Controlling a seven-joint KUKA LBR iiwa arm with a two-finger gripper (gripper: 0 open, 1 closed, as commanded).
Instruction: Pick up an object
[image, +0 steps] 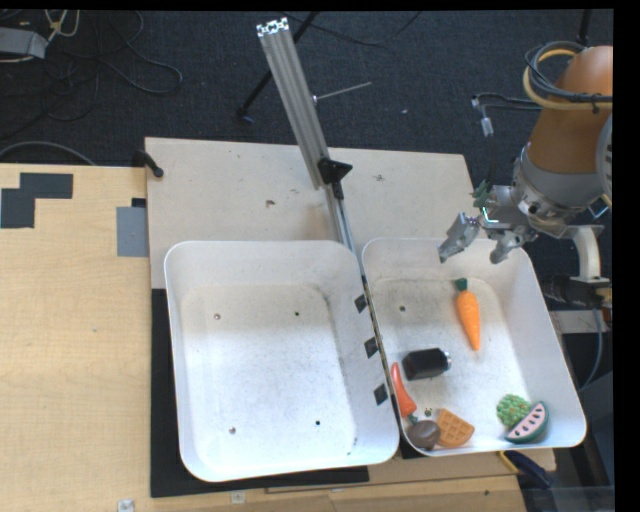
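My gripper (478, 246) hangs open over the far edge of the right bin (560, 345), with nothing between its fingers. Just below it lies an orange toy carrot (468, 316) with a green top, pointing toward the front. A black block (425, 363) sits near the bin's middle. Along the bin's left wall lies a red chili-like piece (401, 389). At the front are a brown round piece (425, 433), a waffle (454, 429), a green bumpy piece (513, 409) and a watermelon slice (529, 424).
The left bin (190, 400) stands beside the right one, split by a divider with black clips (368, 345). A slanted aluminium post (300, 110) rises from the bench behind the bins. The arm's orange band (588, 72) is at the upper right.
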